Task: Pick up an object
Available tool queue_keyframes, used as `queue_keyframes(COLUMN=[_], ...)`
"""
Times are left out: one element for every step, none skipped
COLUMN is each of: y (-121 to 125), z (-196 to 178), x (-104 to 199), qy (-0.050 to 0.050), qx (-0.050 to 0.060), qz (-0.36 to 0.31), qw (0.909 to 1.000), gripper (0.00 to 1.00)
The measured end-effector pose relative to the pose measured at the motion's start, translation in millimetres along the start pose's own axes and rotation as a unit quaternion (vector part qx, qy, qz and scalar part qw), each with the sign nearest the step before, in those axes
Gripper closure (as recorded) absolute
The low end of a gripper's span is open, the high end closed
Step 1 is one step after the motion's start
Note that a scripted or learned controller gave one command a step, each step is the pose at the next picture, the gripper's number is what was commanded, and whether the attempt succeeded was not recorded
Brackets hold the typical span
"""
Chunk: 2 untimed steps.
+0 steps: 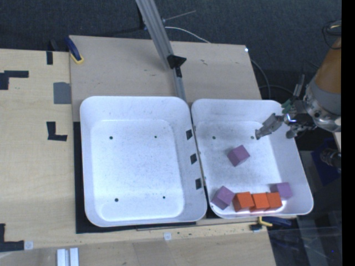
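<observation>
I reach in from the right, and my claw [265, 128] hangs over the upper right part of the right bin [222, 111], tilted so the fingers point down and to the left. How wide those fingers stand I cannot tell; they read as one grey wedge from here, with nothing visible between them.

The nearest piece to me is a purple cube [238, 155], lying alone on the bin floor near the middle of the right bin. It sits below and to the left of my claw, apart from it, not touching. It is close to cubic, so it has no real long axis; it is turned a little, so its edges run askew to the bin walls and one corner points toward the lower left.

The rest crowd the bin's near edge (a tidy row, almost). A second purple block [224, 196] lies at the lower left corner, just beside an orange bar [256, 201] made of three cube-like segments. The bar's long axis runs left to right along the front wall. A smaller purple block [284, 189] sits at the bar's right end, touching or nearly so.

The left bin [89, 148] lies beside the right one, their rims meeting.
</observation>
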<state>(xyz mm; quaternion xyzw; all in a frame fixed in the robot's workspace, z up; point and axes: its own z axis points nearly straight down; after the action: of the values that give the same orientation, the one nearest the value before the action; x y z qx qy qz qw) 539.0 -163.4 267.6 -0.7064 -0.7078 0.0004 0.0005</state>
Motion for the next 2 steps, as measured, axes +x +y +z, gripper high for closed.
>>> queue_keyframes(y=[0.0,0.0], z=[-9.9,-9.3], x=[0.3,0.2], qy=[0.000,0.000], qx=[0.000,0.001], qz=[-0.001,-0.001], qw=[1.0000,1.0000], gripper=[1.00,0.00])
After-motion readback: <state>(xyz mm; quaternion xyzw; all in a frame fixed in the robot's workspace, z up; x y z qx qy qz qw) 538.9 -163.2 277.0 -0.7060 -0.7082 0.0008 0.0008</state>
